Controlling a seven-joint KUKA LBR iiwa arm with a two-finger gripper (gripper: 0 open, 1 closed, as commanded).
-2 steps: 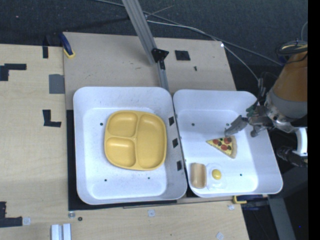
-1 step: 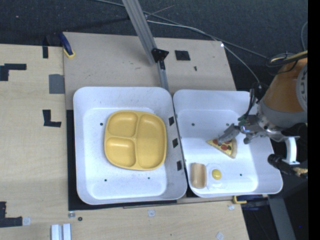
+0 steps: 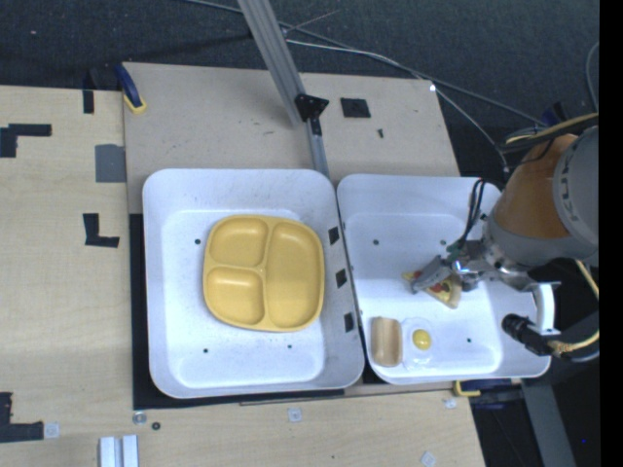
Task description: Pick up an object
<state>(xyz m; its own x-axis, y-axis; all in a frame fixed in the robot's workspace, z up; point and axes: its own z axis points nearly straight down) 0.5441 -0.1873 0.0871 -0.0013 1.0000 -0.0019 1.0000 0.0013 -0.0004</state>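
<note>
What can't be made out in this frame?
- Pincer: too blurred to read its state or any grip.
- Small item under it: partly covered, identity unclear.
- Arm: cut off at the right edge.
- Yellow piece: too small to identify.

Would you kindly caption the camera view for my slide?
Tool low in the right bin over a small yellow object; yellow divided plate in the left bin.

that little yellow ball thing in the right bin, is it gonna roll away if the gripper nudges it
Probably. The small yellow ball looks round and smooth, so a side push would likely send it rolling across the right bin. It looks small, so probably light. The tan block close beside it might stop it on that side.
</note>
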